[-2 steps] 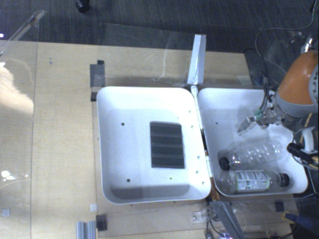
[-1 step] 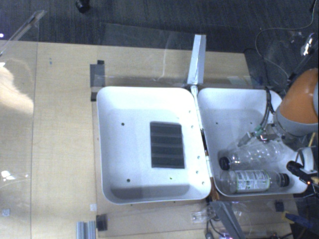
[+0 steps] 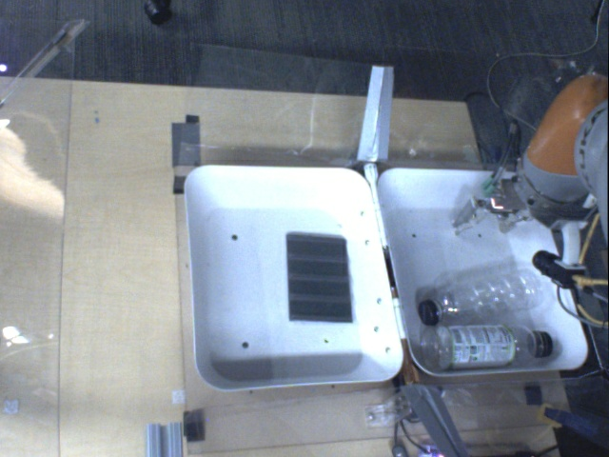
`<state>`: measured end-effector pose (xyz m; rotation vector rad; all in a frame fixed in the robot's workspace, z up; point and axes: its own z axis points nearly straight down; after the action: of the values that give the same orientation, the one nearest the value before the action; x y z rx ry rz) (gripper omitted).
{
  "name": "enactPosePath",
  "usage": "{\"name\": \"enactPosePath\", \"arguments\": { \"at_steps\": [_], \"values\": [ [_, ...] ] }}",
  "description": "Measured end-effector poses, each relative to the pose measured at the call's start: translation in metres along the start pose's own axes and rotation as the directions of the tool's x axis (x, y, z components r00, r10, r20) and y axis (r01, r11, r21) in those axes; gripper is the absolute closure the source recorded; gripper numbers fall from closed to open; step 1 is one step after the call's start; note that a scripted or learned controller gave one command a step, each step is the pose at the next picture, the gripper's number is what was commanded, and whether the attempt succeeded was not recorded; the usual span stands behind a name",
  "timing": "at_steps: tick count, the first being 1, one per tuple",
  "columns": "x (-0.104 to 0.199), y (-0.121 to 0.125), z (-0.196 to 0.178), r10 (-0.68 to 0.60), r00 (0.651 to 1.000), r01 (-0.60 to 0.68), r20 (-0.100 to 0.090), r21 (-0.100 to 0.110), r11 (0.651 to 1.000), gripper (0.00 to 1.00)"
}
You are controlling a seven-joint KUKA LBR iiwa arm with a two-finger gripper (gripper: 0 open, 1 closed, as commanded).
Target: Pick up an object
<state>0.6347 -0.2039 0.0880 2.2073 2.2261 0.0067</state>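
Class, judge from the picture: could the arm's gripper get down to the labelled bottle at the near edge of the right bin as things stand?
Probably yes. The gripper hangs over the right bin, and nothing covers the labelled bottle, though the clear bottle lies close beside it.

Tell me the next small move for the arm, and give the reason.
Probably shift the pincer toward the near end of the right bin and lower it. It hovers near the bin's far end, while the two clear plastic bottles lie side by side at the near end.

White bins (image 3: 219, 255), black ribbed pad (image 3: 320, 277), clear black-capped bottles (image 3: 481, 346).
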Motion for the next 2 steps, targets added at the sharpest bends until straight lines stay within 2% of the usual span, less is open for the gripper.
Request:
{"name": "enactPosePath", "arguments": {
  "at_steps": [1,2],
  "values": [
    [0.099,-0.06,-0.002,-0.171,0.985,0.171,-0.003,-0.005,0.985,0.0],
    [0.096,0.035,0.0,-0.298,0.955,0.298,-0.007,0.012,0.954,0.0]
  ]
}}
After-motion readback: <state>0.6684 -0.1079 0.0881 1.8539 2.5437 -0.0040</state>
